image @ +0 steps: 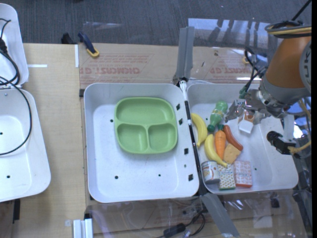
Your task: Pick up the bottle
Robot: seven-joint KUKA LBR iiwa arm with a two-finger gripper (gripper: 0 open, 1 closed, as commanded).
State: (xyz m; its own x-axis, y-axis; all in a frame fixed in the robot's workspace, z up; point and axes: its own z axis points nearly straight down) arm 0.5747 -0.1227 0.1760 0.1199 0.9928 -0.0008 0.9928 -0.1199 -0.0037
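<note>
The arm reaches in from the right over the right bin, its gripper hanging low near the bin's upper middle. The finger area is a clutter of metal and cable, so I cannot tell how wide the hand stands or whether it has anything in it. The bottle, green and lying tilted, rests in the right bin just left of the gripper, near the divider between the bins. Below it lie a carrot and two bananas, with what looks like a sausage beside them and an orange wedge just under it. A can and two small boxes sit at the bin's near edge. The left bin holds a green divided plate.
</note>
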